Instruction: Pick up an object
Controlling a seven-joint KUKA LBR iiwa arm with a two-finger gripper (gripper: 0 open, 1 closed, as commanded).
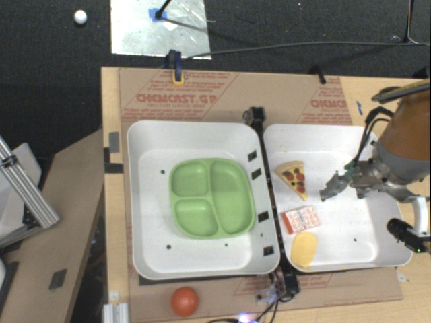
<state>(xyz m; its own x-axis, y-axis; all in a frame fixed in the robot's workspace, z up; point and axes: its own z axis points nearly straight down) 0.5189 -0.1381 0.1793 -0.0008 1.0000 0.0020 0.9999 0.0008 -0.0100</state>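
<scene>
Pizza slice [293, 178], a flat toy wedge with a tan crust and red dotted topping, is lying in the right-hand shallow white bin [350, 258], at about ten o'clock from that bin's middle and close to the divider between the two bins. Just below it, toward six o'clock, a small flat red-and-white patterned packet [300, 218] is sitting, and a rounded yellow lump [304, 248] is resting beyond that, near the bin's lower left corner. The left-hand white bin [151, 251] is bearing a pale green plastic plate with three compartments [211, 198]. An orange-red ball [184, 301] is sitting outside the bins on the cardboard at six o'clock.

The grey two-finger gripper [331, 186] is reaching in from three o'clock and hovering just beside the wedge, on its three o'clock side. Nothing is showing between the gripper's tips; whether they are spread or closed I cannot tell, since they are blurring into one dark shape.

Judging from this, the wedge is the nearest candidate. Doing the step well is likely meaning sliding toward nine o'clock until centred over the slice, descending squarely, and closing across its narrow width. Being thin and flat, it may be slipping out, so pressing low against the bin floor seems wise, while keeping clear of the packet.
</scene>
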